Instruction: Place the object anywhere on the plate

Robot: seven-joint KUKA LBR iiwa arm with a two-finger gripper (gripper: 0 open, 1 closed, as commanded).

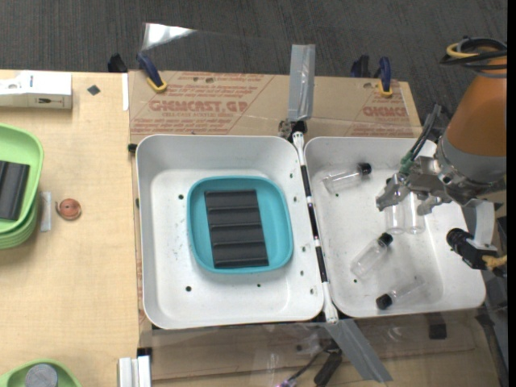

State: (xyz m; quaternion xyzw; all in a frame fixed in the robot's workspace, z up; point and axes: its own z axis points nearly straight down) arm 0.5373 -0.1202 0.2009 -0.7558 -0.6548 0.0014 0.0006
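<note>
Where the arm's gripper [405, 202] hangs over the right bin [451, 293], a clear vial [409, 214] stands roughly upright directly beneath it, its upper end up among the fingers; whether the fingers are actually clamped on it or merely spread around it cannot be told from this slant, as glass and metal blur together. The vial sits in the upper right part of that bin, well apart from the plate. Three further clear vials with black caps lie on their sides on the same bin floor: one [345, 177] to the upper left of the gripper, one [372, 254] just below and left of it, one [401, 294] near the bin's front edge. The teal plate [196, 240] lies centred in the left bin [161, 297] and carries a black ribbed insert [235, 227]. Both bins touch along a central hinge line. Behind them lies a brown cardboard sheet [210, 103] held by blue-and-yellow clamps [150, 71]. Arm's orange band [482, 119] shows at right. On the wooden bench at far left stands a green tray [24, 156].
</note>
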